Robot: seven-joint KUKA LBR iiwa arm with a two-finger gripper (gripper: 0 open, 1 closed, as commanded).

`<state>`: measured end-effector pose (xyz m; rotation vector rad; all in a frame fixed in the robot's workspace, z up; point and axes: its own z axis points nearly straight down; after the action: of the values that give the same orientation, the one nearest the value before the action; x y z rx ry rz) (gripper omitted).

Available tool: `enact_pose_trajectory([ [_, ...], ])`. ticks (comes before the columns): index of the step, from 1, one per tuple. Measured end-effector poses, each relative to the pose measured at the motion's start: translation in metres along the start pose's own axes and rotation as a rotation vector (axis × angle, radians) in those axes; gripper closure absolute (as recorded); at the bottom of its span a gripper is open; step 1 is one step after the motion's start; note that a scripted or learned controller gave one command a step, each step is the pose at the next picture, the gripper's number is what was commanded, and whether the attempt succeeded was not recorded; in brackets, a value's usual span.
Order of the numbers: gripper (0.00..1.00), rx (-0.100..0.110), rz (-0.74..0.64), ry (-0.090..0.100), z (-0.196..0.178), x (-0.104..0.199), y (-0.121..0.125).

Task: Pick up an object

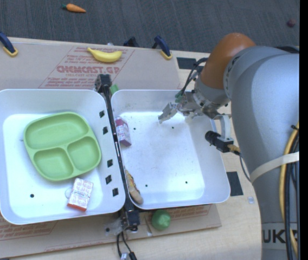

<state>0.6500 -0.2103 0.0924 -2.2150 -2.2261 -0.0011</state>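
Observation:
My gripper (166,114) hangs over the far right part of the right bin (165,199), its fingers pointing left with nothing visibly between them. A small pink and white packet (122,131) lies at the right bin's left wall, well left of the gripper. A tan, elongated object (133,188) rests in that bin's front left corner. In the left bin (2,145) sit a green divided plate (62,145) and a red and white carton (80,194).
A yellow banana (105,53) lies on the cardboard behind the bins. A green ball (161,219) sits in front of the right bin. An orange carrot (75,7) lies on the floor far back. Blue clamps (5,42) hold the cardboard edge.

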Motion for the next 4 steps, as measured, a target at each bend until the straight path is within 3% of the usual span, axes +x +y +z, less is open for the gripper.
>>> enact_pose_trajectory([
  [1,1.00,0.001,-0.007,0.000,-0.011,0.001,0.001],
  [2,0.00,0.002,-0.009,0.000,-0.010,0.001,0.000],
  [3,0.00,0.004,0.000,-0.001,0.001,0.044,-0.076],
  [4,0.00,0.000,-0.001,-0.001,-0.016,0.000,-0.009],
])
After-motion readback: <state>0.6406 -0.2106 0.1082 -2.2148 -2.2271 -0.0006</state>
